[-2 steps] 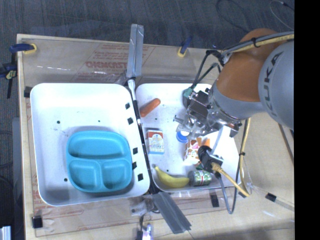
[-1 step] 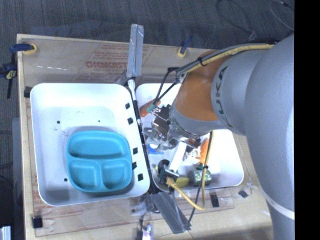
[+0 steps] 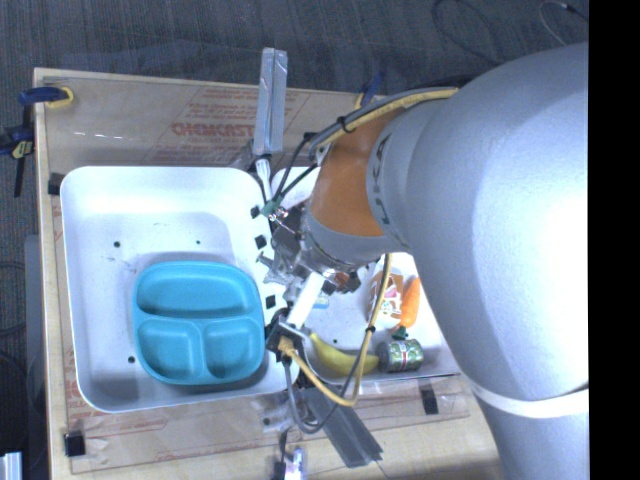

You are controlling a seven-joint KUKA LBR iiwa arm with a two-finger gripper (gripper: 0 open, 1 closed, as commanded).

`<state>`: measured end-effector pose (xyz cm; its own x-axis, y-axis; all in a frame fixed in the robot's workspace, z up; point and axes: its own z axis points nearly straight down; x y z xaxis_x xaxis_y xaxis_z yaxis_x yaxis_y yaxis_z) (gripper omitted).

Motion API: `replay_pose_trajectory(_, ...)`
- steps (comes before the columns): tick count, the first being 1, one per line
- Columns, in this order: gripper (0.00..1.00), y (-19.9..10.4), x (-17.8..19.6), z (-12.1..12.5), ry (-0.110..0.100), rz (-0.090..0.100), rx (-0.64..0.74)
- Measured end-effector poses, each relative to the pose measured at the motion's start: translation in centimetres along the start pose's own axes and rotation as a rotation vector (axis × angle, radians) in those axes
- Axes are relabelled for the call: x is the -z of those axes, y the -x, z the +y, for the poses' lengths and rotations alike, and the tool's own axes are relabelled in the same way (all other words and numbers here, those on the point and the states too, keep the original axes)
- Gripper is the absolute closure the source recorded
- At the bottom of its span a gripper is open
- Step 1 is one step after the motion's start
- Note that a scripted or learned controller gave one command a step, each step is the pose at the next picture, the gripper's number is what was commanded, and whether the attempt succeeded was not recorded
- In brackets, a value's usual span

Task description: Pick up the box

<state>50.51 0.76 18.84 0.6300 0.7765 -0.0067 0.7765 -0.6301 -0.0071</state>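
Observation:
My arm reaches over the right bin (image 3: 440, 363) and covers most of it. The gripper (image 3: 280, 258) hangs below the orange wrist band, at the bin's left wall, close to the ridge between the two bins. A pale carton with red print (image 3: 384, 286), which may be the box, shows as a narrow strip just right of the wrist and is mostly hidden by the arm. It lies apart from the gripper, and nothing shows between the gripper and the bin floor.
A banana (image 3: 335, 353), a green can (image 3: 403, 353) and an orange carrot (image 3: 408, 303) lie at the right bin's front. The left bin (image 3: 90, 228) holds a blue divided tray (image 3: 198, 320). A metal post (image 3: 270, 98) stands behind the bins.

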Motion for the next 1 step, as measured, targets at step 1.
replay_pose_trajectory(1,1.0,6.05,3.07,1.24,0.003,0.003,-0.214)
